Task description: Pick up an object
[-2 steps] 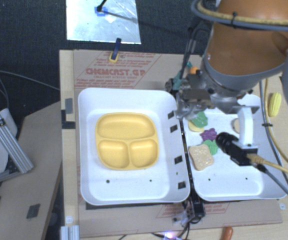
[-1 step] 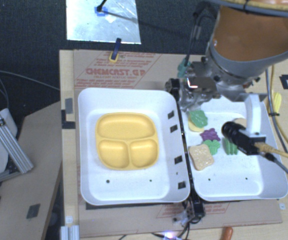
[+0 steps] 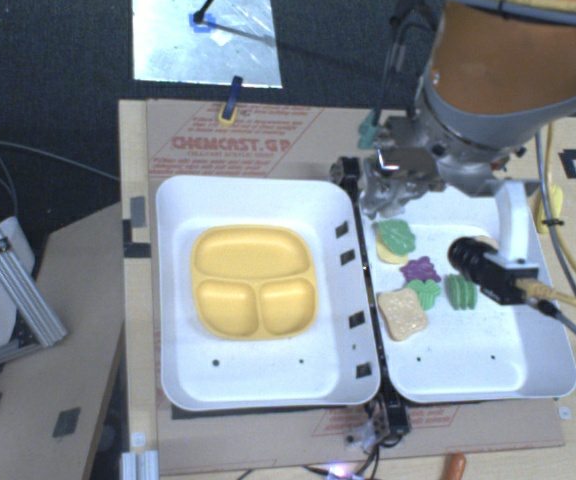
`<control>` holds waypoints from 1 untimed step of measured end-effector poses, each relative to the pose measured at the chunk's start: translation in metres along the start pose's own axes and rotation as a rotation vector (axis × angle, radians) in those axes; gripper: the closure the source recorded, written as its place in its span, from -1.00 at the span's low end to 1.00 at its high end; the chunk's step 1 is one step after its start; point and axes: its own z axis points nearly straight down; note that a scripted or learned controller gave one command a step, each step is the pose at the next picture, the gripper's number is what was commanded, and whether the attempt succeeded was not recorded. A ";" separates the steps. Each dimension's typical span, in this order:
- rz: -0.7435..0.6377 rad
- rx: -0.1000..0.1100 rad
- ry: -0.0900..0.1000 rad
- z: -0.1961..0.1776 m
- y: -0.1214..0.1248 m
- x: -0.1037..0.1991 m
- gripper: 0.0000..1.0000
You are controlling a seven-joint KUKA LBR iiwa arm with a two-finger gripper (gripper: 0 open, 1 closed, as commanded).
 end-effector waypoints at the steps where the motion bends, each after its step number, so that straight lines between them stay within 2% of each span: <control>1: -0.006 -0.002 0.000 -0.011 0.001 0.000 1.00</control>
